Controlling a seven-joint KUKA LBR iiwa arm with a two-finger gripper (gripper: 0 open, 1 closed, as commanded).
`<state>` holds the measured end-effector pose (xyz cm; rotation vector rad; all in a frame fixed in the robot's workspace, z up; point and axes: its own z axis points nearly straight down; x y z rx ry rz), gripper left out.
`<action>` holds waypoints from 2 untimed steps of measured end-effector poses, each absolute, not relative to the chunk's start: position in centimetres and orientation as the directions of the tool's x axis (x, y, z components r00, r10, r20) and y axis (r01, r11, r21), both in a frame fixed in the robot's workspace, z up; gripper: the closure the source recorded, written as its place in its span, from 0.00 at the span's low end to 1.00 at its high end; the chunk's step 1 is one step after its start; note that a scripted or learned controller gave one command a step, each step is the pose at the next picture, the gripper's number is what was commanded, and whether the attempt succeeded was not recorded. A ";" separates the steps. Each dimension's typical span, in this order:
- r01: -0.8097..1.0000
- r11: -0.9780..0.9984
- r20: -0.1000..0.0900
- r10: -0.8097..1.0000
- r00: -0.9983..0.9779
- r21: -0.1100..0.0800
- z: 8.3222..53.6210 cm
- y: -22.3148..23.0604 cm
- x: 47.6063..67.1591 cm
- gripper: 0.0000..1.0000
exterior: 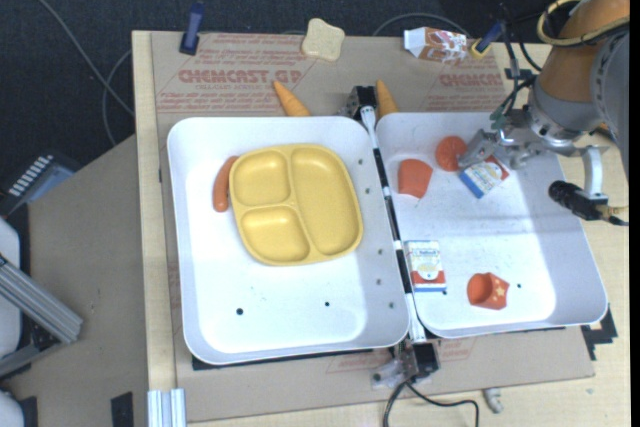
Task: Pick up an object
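Carton under gripper; bench board reads "CHEMCAST GP".

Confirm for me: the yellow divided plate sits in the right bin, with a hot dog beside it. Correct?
Not quite. The camera view shows the yellow divided plate in the left bin, not the right one. The hot dog does lie beside it, along the plate's left edge.
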<state>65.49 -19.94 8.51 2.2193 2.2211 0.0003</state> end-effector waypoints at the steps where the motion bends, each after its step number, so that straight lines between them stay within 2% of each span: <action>1: 1.000 0.002 0.002 1.000 -0.002 0.000 8.5 -11.4 66.7 0.00; 2: 1.000 -0.001 0.000 1.000 0.001 -0.002 8.5 -14.5 62.6 0.00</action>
